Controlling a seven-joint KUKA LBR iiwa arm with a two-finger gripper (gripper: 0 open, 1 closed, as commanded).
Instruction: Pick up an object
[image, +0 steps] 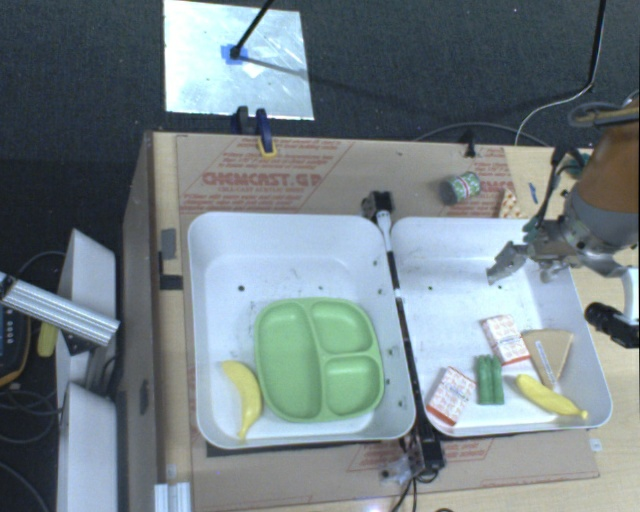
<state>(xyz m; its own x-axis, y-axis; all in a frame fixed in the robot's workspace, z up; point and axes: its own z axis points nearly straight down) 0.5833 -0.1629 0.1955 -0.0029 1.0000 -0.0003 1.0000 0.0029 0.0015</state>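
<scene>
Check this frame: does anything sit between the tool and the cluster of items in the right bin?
Nothing visible does. The tool hangs over bare floor in the upper part of the right bin. The small carton, tan wedge, green block and banana lie below it along the near edge, with open floor between.

We are looking at a robotics lab: two white bins (300, 235) sit on a paper-covered bench (300, 175) above dark carpet (80, 90). Loose cables (560, 105) trail around it, an aluminium rail (60, 310) juts in at left, and the grey arm (605, 190) reaches in.
</scene>
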